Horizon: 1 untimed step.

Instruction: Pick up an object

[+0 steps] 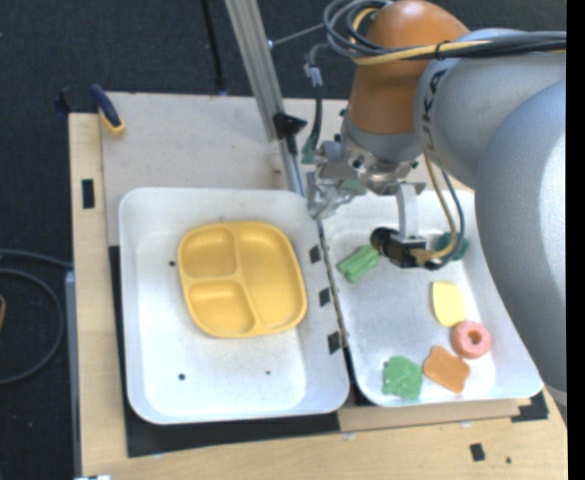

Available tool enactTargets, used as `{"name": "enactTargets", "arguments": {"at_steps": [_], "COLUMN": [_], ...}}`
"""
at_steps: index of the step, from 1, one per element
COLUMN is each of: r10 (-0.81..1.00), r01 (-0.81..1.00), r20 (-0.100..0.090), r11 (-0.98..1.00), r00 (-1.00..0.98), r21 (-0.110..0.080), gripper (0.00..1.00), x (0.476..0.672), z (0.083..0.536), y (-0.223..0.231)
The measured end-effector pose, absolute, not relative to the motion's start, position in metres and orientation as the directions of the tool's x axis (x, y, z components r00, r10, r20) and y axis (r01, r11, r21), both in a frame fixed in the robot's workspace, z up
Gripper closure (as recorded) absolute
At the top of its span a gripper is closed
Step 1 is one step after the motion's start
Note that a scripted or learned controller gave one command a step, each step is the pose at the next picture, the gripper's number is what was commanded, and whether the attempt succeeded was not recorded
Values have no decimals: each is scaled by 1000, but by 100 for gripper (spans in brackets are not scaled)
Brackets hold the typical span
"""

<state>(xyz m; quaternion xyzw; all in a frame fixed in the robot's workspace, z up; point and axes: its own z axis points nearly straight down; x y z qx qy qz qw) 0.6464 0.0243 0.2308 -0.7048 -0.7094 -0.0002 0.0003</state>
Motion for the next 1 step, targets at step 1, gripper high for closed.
{"name": "enactTargets", "arguments": {"at_steps": [1], "r10": [1000], "r01": [1000], "r20": [2], "r11": [8], "r00": [-8], "r21": [-1], "gripper": [100], "x": [640], "z": [230], "y": [83]}}
